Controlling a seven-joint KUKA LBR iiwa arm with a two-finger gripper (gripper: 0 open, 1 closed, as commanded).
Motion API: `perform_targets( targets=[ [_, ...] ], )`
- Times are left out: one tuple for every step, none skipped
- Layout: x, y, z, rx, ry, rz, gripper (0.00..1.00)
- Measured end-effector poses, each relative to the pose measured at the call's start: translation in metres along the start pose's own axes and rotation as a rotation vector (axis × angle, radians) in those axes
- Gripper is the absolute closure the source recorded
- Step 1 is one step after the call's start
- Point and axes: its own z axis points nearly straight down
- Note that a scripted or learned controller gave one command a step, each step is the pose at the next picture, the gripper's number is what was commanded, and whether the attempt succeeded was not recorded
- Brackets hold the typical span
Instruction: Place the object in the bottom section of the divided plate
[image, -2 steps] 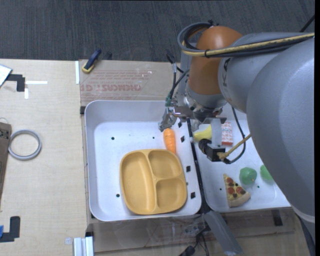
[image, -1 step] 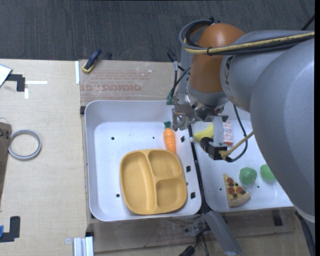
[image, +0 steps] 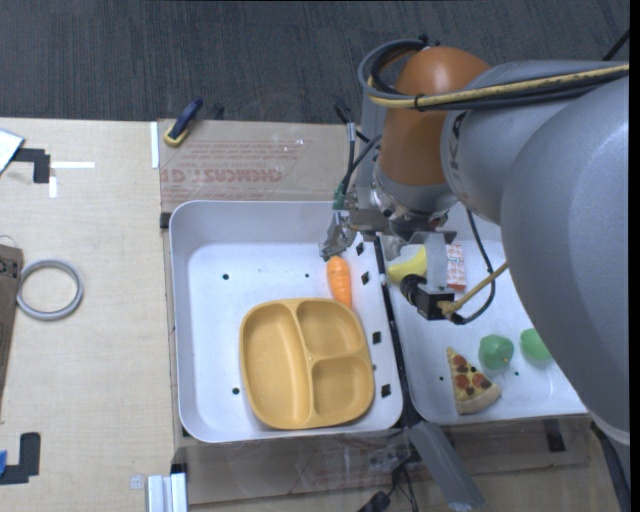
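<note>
The gripper (image: 340, 243) hangs at the upper right of the left bin (image: 200, 300), and an orange toy carrot (image: 340, 281) stands upright just beneath its fingertips, its top pinched between the closed fingers. The carrot's lower end sits just above the top edge of the yellow divided plate (image: 306, 362), which lies in the lower middle of that bin. Over in the right bin (image: 520, 400): a pizza slice (image: 470, 381), two green pieces (image: 496, 350) and a yellow item (image: 408, 265) tucked under the wrist. A tape roll (image: 47, 289) rests far left on the bench.
</note>
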Motion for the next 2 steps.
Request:
perform_targets(
  targets=[
    [0.0000,0.0000,0.0000,0.000,0.000,0.000,0.00],
    [-0.0007,0.0001,-0.0080,0.002,-0.003,-0.002,1.00]
  ],
)
